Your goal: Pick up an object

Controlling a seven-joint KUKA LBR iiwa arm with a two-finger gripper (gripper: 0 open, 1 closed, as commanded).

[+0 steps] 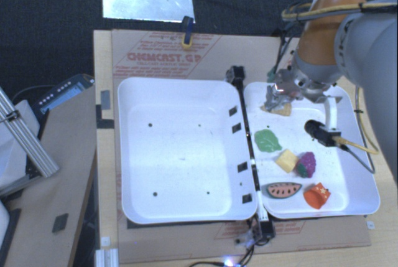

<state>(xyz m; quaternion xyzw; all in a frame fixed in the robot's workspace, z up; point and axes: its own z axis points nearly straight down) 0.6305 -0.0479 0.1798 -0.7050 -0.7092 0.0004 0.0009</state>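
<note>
fingers (276, 99) over tan piece (279, 109), right bin (367, 188)

Two bins sit side by side on the bench (161, 51); the toys all lie in the right bin (367, 197). The gripper (276, 98) hangs at its far end over what may be a cracker (280, 110), with a leaf (267, 140), block (286, 160), grapes (306, 164), melon slice (283, 190) and pepper (316, 195) nearer.

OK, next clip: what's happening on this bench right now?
A grey KUKA arm reaches in from the right, its gripper down at the far end of the right bin, right over a tan, bread-like piece. Nothing is visibly lifted yet. Nearer in the same bin lie a green leaf-shaped toy, a yellow block, purple grapes, a watermelon slice and an orange-red piece.
</note>
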